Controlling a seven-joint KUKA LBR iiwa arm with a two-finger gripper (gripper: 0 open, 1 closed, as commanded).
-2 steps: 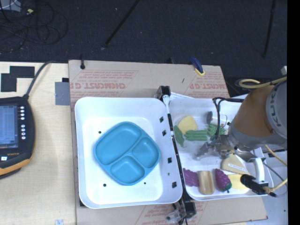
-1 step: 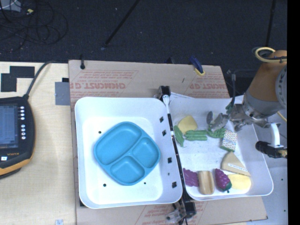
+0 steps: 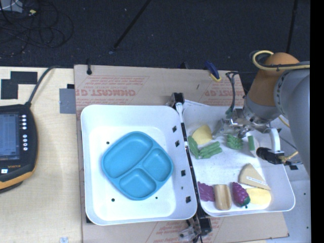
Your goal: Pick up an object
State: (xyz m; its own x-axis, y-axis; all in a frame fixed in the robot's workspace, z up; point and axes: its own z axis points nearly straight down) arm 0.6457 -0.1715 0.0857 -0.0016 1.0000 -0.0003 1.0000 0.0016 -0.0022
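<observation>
While the gripper (image 3: pixel 237 130) hangs low over the right bin (image 3: pixel 288 199), jaw state cannot be told | step: closing in on a green toy vegetable (image 3: pixel 234 142) just beneath, near the green beans (image 3: pixel 205 150) | next: judged a short descent, then a firm close | surface: white bins on cardboard; blue divided plate (image 3: pixel 136 164) in left bin (image 3: pixel 96 135); dark floor with cables behind.

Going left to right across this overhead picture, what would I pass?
Black-and-orange handheld control pendant → blue three-compartment plastic plate in the left white bin → yellow toy wedge → green toy bean pods → gripper → pale cheese-like wedge.
</observation>
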